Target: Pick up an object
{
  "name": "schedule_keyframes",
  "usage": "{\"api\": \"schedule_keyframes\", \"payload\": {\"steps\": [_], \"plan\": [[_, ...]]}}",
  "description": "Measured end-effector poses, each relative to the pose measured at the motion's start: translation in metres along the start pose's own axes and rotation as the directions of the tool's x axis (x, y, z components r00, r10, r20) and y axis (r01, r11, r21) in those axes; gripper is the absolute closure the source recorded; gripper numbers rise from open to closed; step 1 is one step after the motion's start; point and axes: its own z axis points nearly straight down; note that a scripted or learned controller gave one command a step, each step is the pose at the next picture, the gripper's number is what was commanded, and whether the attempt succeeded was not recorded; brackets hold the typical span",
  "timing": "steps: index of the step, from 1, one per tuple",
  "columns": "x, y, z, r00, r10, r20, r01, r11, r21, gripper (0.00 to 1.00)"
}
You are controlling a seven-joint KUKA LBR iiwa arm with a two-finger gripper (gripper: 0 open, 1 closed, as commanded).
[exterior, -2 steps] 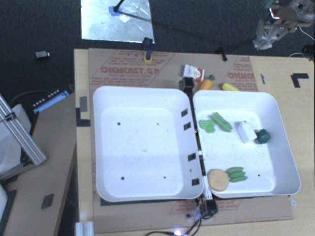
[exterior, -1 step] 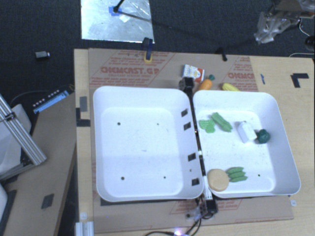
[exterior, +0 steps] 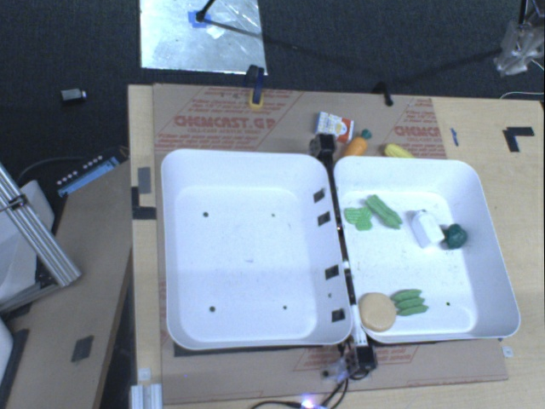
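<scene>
Nearest us, a small tangle of dark cables and a connector [exterior: 358, 360] sits at the near end of the seam between the two shallow white plastic bins, and just beyond it, in the near corner of the right bin [exterior: 492, 254], lies a round tan disc [exterior: 377, 311] touching a short cluster of bright green pods [exterior: 410, 302]. Farther back in that bin we see a long green ridged bean-like piece [exterior: 383, 210] beside a paler green leafy scrap [exterior: 358, 219], then a small white cylinder [exterior: 423, 228] just beside a dark green rounded lump [exterior: 455, 236]; any of these could be the object to pick, and all rest on the bin floor. Dark clips run along the seam against the left bin [exterior: 247, 254]. Beyond the right bin's far rim, on the brown cardboard sheet [exterior: 226, 119], lie an orange carrot-shaped toy [exterior: 355, 146], a yellow banana-shaped toy [exterior: 397, 152] and a small white-and-red packet [exterior: 334, 126] whose print is too small for us to read. The cardboard carries red lettering that reads "CHEMCAST GP", repeated in part near the far right corner. A blue-and-yellow clamp [exterior: 255, 88] grips its far edge below a silvery sheet [exterior: 200, 20]. As for the claw, we cannot tell whether it is released or clenched, nor how the arm is posed, so we place things by the bins.
</scene>
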Motion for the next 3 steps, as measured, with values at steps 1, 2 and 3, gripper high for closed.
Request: {"api": "schedule_keyframes", "payload": {"steps": [1,2,3], "plan": [[-0.063,0.000,0.029,1.000,-0.001,-0.001,0.001,1.000,0.004,1.00],[-0.058,0.001,-0.027,1.000,-0.011,-0.001,0.011,1.000,-0.004,1.00],[-0.041,-0.009,-0.057,1.000,-0.010,-0.002,0.010,1.000,-0.001,1.00]]}}
